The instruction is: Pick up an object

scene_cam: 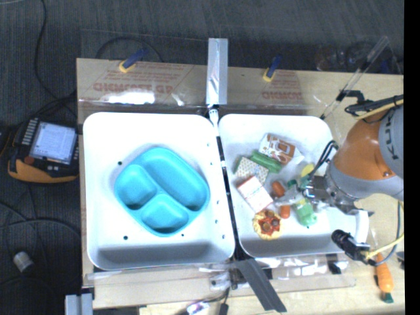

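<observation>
Near the right bin rim, the pincer crowds small toys

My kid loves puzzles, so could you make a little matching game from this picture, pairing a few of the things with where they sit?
Things:
1. blue divided tray
2. pizza-slice toy
3. brown and white carton
4. handheld screen device

Places:
A. far part of the right bin
B. on the dark floor, left of the bench
C. in the left bin
D. near edge of the right bin, beside the gripper

Pairs: 1-C, 2-D, 3-A, 4-B
</observation>
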`<action>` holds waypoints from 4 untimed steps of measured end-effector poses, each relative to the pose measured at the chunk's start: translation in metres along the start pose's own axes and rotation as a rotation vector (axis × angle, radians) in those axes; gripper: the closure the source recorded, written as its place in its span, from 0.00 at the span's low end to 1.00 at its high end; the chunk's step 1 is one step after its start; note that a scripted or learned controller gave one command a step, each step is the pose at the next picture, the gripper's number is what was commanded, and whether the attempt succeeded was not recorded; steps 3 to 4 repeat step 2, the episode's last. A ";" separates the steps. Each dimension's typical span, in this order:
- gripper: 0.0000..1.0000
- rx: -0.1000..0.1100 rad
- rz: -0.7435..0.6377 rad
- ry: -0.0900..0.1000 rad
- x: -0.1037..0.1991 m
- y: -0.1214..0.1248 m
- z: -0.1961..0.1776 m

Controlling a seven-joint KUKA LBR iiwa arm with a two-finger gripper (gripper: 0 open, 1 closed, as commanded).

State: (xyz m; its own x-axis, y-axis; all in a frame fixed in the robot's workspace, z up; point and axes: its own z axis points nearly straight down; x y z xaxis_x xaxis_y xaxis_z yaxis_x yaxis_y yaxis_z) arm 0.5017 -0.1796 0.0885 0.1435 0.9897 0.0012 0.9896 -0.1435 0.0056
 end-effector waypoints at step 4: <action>1.00 0.010 0.171 -0.004 0.033 0.007 -0.129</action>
